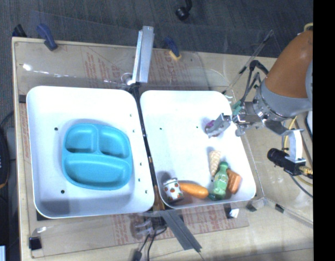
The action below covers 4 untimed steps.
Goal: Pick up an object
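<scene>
1. The wooden bench [75,64] under me carries two shallow white plastic bins side by side, their inner walls touching along the middle.
2. The left white bin [42,107] holds one thing: a light blue plastic plate with three compartments [96,155], lying flat near the bin's centre.
3. The right white bin [172,118] has its contents crowded into the near corner, with the rest of the floor bare.
4. My grey arm with its orange band [289,72] comes in from the right, above that bin's right wall.
5. My two-finger gripper [217,125] is at the end of it, hanging over the right part of the right bin, apart from the pile of objects below it. Whether my jaws are spread or closed I cannot tell; the tip is too small and blurred. I see nothing between them.
6. The pickable things, all lying in that near corner:
   - an orange carrot-shaped toy [193,190] along the near wall;
   - a green bottle-shaped toy [220,181] just beside it, resting against an orange-brown piece [234,182];
   - a cream ridged cone-like piece [215,159] above the green one;
   - a small round white object with red marks [171,190] at the carrot's left end.
</scene>
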Tool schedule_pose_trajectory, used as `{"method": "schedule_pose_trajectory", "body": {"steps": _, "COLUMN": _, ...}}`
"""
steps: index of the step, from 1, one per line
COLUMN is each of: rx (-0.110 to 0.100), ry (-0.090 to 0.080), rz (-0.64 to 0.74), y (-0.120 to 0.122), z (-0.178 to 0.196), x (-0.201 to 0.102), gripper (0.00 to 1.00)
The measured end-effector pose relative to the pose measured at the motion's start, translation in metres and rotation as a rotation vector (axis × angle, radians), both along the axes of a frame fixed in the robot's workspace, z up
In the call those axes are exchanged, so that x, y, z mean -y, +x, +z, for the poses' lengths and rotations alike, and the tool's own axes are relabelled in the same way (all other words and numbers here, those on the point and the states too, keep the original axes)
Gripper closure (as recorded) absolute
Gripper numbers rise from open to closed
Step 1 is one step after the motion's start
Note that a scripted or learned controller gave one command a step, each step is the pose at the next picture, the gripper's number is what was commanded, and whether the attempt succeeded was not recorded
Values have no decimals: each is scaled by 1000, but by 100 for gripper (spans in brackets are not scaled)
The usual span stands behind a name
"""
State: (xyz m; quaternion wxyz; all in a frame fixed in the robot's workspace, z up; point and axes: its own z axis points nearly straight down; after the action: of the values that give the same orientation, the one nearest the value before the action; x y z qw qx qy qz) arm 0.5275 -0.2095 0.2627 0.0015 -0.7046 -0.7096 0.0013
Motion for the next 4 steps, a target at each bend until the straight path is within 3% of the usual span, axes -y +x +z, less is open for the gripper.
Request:
{"method": "schedule_pose_trajectory", "body": {"steps": 1, "rx": 1, "ry": 0, "rz": 1, "y": -50, "z": -96, "x": 1, "gripper": 0}}
{"method": "schedule_pose_trajectory", "body": {"steps": 2, "rx": 0, "ry": 0, "rz": 3, "y": 45, "z": -172, "x": -1, "gripper": 0}}
{"method": "schedule_pose_trajectory", "body": {"steps": 3, "rx": 6, "ry": 0, "rz": 2, "y": -49, "z": -169, "x": 0, "gripper": 0}}
{"method": "schedule_pose_trajectory", "body": {"steps": 4, "rx": 8, "ry": -1, "rz": 9, "y": -47, "z": -159, "x": 0, "gripper": 100}}
